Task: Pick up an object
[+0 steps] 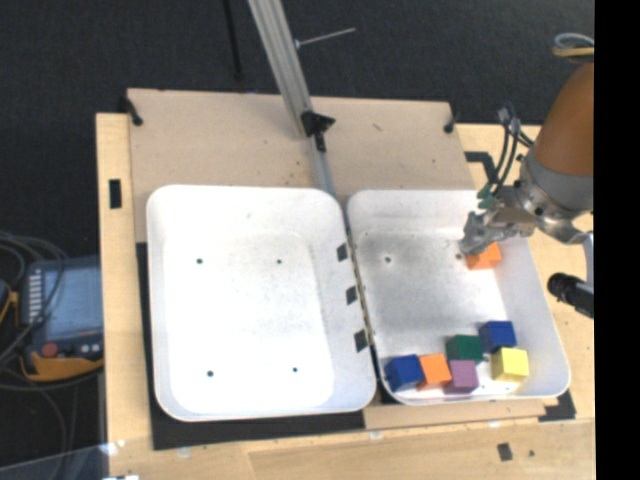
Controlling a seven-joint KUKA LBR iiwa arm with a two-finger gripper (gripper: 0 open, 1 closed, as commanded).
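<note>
My gripper (477, 245) hangs over the right part of the right bin (420, 288), reaching in from the right. An orange block (485, 257) sits directly beneath it, touching or just under the fingertips. Along the bin's near edge lie a blue block (403, 370), an orange block (435, 369), a purple block (463, 375), a green block (464, 348), a second blue block (497, 334) and a yellow block (511, 363).
The left bin (245, 298) sits beside the right one, with small dark clips (350, 293) along the shared edge. A slanted metal rail (285, 58) rises behind the bins. A handheld controller (60, 313) lies off the bench at the left.
</note>
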